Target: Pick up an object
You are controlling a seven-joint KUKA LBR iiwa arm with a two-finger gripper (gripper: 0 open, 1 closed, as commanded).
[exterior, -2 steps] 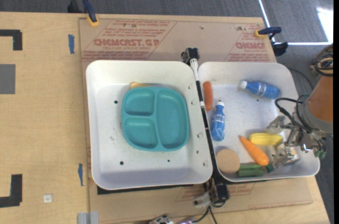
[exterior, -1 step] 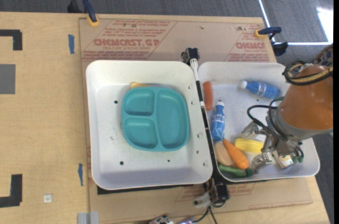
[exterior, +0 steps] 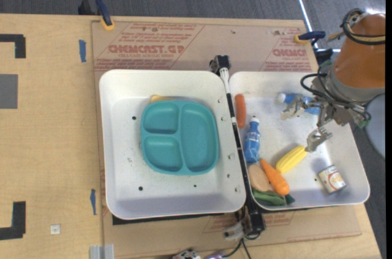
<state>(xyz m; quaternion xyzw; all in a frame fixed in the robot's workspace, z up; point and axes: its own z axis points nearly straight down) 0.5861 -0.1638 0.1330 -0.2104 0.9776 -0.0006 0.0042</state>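
Here, from above, my gripper hangs over the right bin, just beside the yellow corn. My jaws grip nothing, though whether they stand apart I cannot tell. The teal tray fills the left bin.

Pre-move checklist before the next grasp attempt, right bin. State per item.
1. Gripper over the right bin: ok.
2. Nothing between its fingers: ok, open.
3. Nearest target, corn cob, lies just beside the fingertips, unobstructed on top: ok.
4. Can apart from the corn: ok.
5. Carrot touches the corn's lower end: not ok, may shift.
6. Gripper height above the bin floor: cannot tell.
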